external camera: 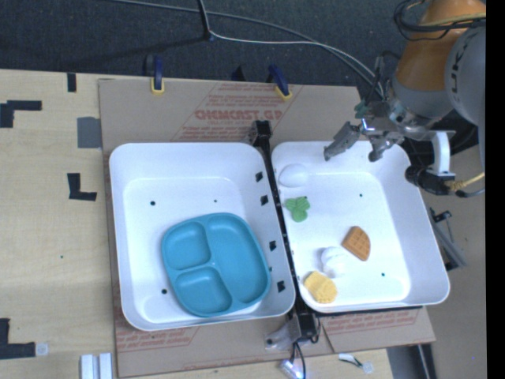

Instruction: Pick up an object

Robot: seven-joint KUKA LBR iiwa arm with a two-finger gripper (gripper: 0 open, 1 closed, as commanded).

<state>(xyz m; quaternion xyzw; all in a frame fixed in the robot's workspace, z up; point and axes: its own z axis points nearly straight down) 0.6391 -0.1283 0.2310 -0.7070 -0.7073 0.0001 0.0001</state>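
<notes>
Seen from above, two white bins are set side by side on the counter [47, 212]. At upper right, the end effector [355, 148] is held over the right bin [422, 235] with its fingers spread apart and nothing between them. Below it lie a white object [293, 174], a green piece [297, 207], an orange waffle-like piece [357, 243] and a yellow piece [321, 287]. A blue divided plate [215, 264] is seen in the left bin [134, 172].

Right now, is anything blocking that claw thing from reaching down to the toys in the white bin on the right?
Nothing visible does. The gripper hangs open over the right bin's far edge. Below it the white piece, green piece, orange piece, small white piece and yellow piece lie uncovered and mostly apart.
</notes>
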